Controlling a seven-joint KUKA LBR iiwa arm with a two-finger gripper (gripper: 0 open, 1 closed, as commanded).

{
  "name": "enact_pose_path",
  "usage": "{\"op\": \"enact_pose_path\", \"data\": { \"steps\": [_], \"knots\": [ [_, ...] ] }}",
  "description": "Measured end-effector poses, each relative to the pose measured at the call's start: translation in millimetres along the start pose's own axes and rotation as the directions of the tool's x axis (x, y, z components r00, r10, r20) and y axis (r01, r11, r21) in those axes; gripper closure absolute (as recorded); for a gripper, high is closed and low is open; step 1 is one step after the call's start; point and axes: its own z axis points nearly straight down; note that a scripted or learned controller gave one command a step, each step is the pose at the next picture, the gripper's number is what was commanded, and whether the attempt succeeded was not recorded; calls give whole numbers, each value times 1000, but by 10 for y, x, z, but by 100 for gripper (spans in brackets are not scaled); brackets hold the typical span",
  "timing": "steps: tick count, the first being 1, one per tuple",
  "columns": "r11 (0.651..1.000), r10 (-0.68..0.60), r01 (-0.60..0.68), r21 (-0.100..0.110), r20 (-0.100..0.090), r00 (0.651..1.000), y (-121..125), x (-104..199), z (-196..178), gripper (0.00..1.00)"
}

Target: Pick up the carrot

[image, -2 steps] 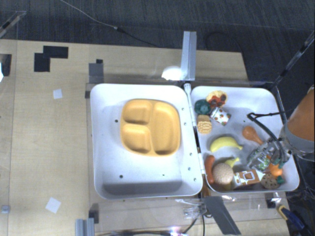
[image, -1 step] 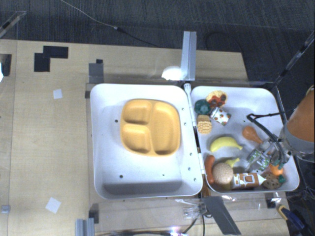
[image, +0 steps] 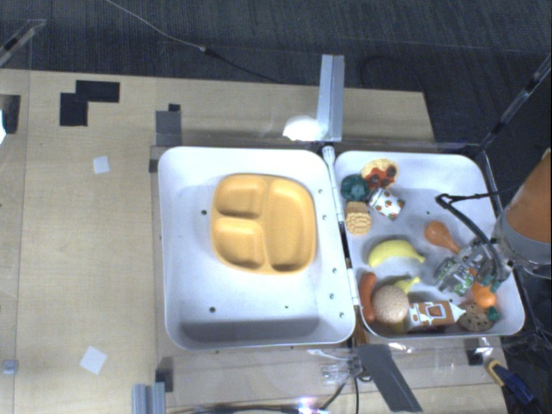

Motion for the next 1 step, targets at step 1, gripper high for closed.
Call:
{"op": "enact_pose_path", "data": {
  "steps": [1],
  "knots": [
    [966, 258, -258, 2, 4, 966, 186, 180, 99, 100]
  ]
}}
